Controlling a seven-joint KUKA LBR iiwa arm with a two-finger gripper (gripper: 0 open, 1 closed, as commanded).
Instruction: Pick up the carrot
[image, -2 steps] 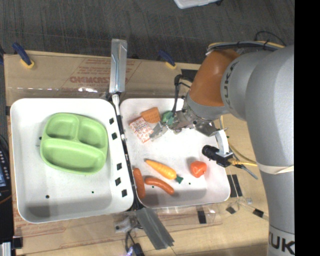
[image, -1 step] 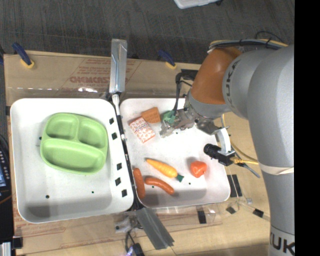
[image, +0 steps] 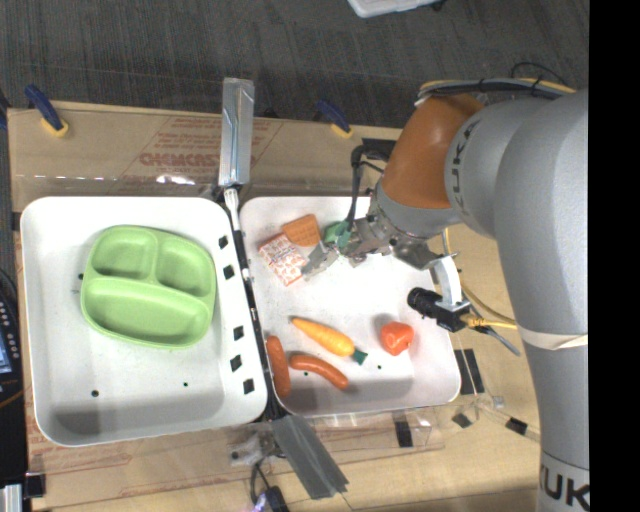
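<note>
Pincer (image: 335, 250) in the right bin's (image: 440, 350) upper part, carrot (image: 325, 337) lower down

The carrot lies apart from the pincer, below it toward the frame's bottom (its finger spread cannot be told), beside a sausage (image: 320, 369) and tomato (image: 396, 337).

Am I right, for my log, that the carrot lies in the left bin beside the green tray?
Not quite. The camera view shows the carrot in the right bin, near the sausage. The green tray sits alone in the left bin.
</note>
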